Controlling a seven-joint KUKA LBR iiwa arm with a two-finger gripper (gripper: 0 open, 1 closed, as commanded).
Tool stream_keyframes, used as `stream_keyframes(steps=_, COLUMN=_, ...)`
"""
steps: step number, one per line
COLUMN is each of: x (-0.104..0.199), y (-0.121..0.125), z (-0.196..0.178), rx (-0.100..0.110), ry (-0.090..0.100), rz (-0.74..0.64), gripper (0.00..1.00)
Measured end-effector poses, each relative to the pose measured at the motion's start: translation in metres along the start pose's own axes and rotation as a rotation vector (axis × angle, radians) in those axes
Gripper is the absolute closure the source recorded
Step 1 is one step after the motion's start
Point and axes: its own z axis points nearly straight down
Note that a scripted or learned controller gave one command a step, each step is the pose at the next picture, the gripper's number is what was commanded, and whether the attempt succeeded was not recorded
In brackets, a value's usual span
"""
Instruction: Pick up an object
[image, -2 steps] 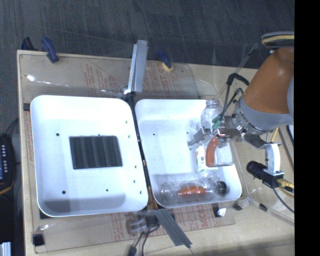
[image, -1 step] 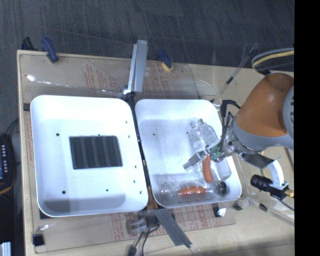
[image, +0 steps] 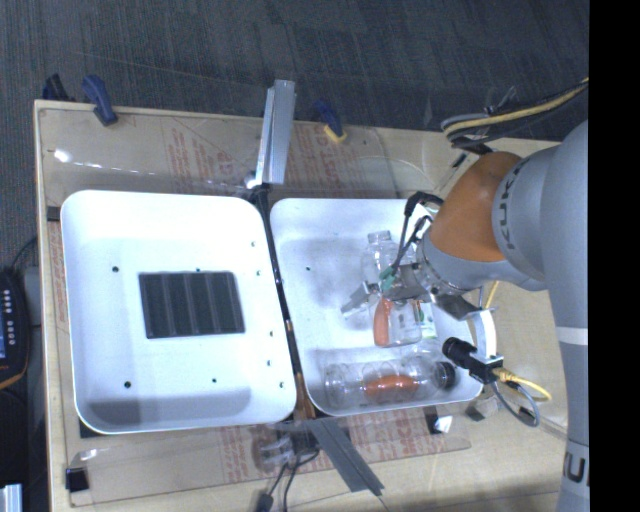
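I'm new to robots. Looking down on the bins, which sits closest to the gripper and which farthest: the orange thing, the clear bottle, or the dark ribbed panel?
Measured from the gripper:
1. The orange object, in the right bin, just below the gripper.
2. The clear bottle, lying along that bin's lower edge.
3. The dark ribbed panel, in the middle of the left bin.

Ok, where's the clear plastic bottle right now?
In the camera view, the clear plastic bottle lies on its side along the bottom wall of the right-hand bin, just below the small orange object and the gripper.
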Motion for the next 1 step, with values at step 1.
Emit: stream_keyframes(steps=1, x=0.0494, y=0.0704, z=-0.0823, rx=-0.002, ry=0.0, rz=-0.001, gripper=1.0)
